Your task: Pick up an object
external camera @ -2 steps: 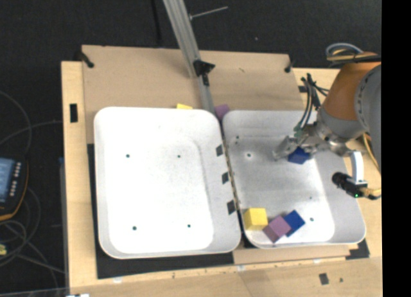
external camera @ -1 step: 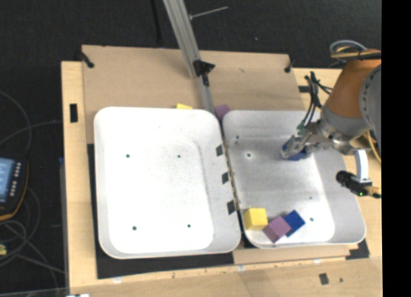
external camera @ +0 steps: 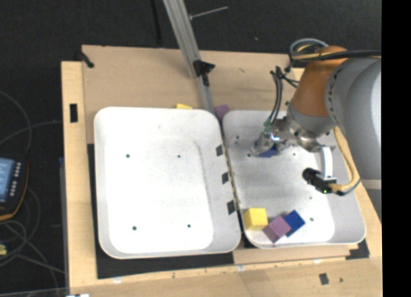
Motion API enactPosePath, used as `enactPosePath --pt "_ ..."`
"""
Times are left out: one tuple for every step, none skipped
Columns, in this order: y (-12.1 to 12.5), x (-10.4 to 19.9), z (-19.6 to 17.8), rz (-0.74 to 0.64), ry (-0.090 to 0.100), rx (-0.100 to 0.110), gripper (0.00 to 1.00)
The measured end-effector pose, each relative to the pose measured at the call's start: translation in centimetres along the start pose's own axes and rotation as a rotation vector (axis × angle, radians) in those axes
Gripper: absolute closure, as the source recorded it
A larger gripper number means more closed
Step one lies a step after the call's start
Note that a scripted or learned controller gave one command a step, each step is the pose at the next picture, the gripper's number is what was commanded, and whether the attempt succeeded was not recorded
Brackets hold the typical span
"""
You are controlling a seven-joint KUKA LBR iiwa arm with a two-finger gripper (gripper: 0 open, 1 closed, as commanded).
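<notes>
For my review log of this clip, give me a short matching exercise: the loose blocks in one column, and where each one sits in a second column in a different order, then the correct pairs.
Things:
1. yellow block
2. purple block
3. blue block
4. small purple piece

Places:
A. outside the bins, behind the gap between them
B. right bin, near edge, rightmost of the three
C. right bin, near edge, closest to the divider
D. right bin, near edge, middle of the three

Pairs: 1-C, 2-D, 3-B, 4-A

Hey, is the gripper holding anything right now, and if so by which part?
Cannot be told: a blue object sits at the gripper, but the grip isn't visible.
</notes>
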State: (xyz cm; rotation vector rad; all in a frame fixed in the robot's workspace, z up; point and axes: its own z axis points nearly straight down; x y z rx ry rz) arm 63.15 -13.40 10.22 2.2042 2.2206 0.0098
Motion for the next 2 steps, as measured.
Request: enactPosePath --pt "-1.2 6.9 -10.0 0.000 0.006 0.005 1.00" --pt "-4.9 16.5 -15.0 -0.004 0.008 0.010 1.00"
